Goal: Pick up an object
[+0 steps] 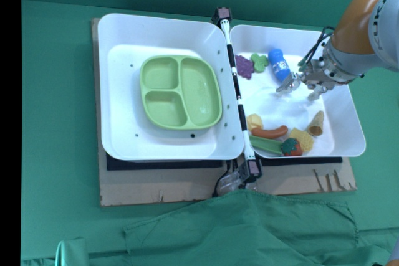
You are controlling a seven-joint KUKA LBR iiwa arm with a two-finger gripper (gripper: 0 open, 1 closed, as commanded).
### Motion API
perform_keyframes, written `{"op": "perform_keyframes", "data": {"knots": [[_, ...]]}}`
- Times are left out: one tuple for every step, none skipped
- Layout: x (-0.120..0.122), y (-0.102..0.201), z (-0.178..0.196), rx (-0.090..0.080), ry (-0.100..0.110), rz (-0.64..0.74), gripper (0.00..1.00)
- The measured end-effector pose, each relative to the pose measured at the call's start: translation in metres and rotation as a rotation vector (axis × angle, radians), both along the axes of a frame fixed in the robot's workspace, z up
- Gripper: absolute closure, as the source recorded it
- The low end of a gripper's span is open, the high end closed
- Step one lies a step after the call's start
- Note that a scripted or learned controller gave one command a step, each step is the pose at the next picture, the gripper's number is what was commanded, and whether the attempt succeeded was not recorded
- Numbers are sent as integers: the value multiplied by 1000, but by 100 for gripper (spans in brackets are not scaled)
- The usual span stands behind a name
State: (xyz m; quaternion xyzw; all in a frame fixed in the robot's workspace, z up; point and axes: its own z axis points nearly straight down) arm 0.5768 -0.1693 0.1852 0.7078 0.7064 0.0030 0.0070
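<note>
green cloth (56, 103) all over the bench, brown cardboard sheet (124, 195) under the bins, rumpled green fabric (249, 227) bunched up front, flat even light

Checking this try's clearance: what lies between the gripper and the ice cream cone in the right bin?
In the camera view, bare white bin floor separates the gripper from the ice cream cone; nothing sits between.

My arm (374, 15) is cut off at the right edge. The toys (280, 140) at the near wall overlap, too small to identify.
</note>
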Motion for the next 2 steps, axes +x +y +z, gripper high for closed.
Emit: {"op": "perform_keyframes", "data": {"knots": [[53,28,0,-1,-1,2,0],[54,26,15,-3,-12,-3,100]]}}
